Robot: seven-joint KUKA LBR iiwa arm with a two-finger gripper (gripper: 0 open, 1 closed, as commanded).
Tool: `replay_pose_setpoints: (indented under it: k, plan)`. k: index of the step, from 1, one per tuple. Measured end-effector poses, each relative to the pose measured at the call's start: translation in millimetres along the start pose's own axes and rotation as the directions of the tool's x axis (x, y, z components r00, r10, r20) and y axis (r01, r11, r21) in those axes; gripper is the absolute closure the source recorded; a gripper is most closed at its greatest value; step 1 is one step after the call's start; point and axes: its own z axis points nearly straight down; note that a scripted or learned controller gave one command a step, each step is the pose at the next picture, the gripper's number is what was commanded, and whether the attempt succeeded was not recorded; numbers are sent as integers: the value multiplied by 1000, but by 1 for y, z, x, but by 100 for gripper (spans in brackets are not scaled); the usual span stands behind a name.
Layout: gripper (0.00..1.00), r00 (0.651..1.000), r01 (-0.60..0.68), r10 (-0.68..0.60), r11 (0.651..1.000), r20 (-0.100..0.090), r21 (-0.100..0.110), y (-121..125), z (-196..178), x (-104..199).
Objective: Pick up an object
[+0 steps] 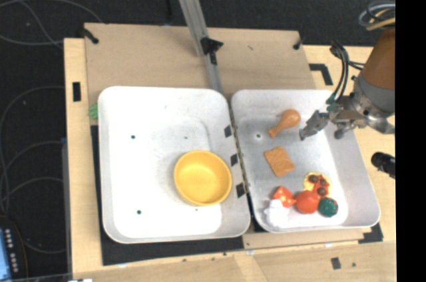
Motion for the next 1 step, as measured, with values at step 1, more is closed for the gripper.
replay_pose_setpoints:
  k: [1]
  plan:
    - [0, 1000, 0, 0, 1000, -1, 0, 0, 0, 0]
